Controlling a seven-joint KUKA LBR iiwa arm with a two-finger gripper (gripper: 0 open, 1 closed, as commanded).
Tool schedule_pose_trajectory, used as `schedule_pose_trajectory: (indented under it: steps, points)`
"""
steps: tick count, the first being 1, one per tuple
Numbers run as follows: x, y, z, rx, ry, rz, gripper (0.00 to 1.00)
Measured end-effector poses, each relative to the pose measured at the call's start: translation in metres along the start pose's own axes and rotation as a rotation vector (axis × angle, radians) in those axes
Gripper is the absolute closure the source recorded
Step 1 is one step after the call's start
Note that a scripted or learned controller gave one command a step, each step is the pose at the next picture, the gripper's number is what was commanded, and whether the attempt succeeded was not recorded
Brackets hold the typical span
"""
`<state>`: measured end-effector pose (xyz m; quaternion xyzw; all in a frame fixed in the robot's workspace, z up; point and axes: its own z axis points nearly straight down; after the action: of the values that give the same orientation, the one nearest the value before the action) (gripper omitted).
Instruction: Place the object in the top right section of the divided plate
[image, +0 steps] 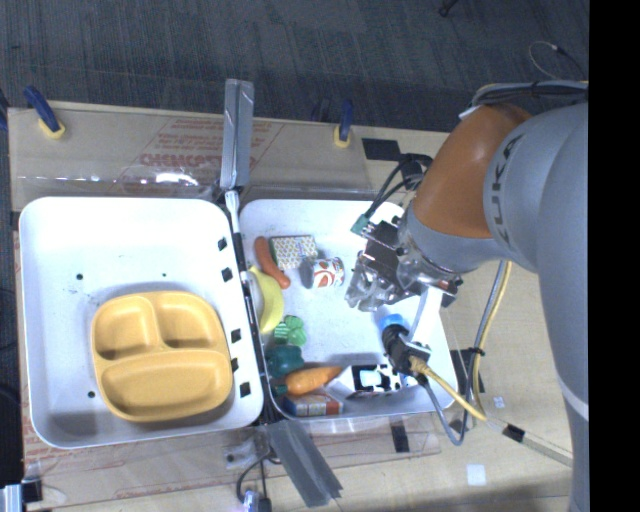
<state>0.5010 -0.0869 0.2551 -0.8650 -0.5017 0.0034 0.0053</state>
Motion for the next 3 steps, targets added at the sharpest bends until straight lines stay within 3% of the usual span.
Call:
schedule_pose_trajectory:
  steps: [1,2,3]
  points:
    - [0.015,0.034,0.096,-0.004,0.001,0.391,1.00]
    - [0.015,0.034,0.096,-0.004,0.001,0.391,0.00]
    - [0.087,0.012,0.065,-0.006,0.001,0.717,0.00]
